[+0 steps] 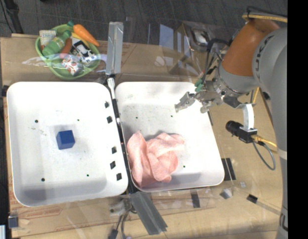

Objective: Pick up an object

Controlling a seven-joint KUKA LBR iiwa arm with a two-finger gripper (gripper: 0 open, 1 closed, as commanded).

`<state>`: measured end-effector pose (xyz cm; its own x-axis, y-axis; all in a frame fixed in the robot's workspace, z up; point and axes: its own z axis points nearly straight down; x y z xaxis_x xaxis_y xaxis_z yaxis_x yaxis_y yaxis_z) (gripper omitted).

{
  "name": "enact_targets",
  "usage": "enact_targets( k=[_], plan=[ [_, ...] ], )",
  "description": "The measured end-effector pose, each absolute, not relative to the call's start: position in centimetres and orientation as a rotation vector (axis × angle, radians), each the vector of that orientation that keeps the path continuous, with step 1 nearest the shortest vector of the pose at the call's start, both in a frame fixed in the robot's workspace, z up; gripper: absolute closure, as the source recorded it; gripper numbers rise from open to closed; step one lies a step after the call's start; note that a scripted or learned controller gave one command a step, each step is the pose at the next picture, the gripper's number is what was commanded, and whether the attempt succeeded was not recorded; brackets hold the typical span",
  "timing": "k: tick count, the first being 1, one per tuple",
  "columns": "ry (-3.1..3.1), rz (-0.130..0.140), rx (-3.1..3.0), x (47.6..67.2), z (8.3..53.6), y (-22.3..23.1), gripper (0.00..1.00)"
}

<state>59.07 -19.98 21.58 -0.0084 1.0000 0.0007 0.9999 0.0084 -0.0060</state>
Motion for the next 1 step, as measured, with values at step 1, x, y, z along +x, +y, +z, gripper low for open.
enact_targets(
  k=[1],
  plan=[
    [-2.336,0.006,-2.094,56.02,12.7,-20.05,0.0]
  ],
)
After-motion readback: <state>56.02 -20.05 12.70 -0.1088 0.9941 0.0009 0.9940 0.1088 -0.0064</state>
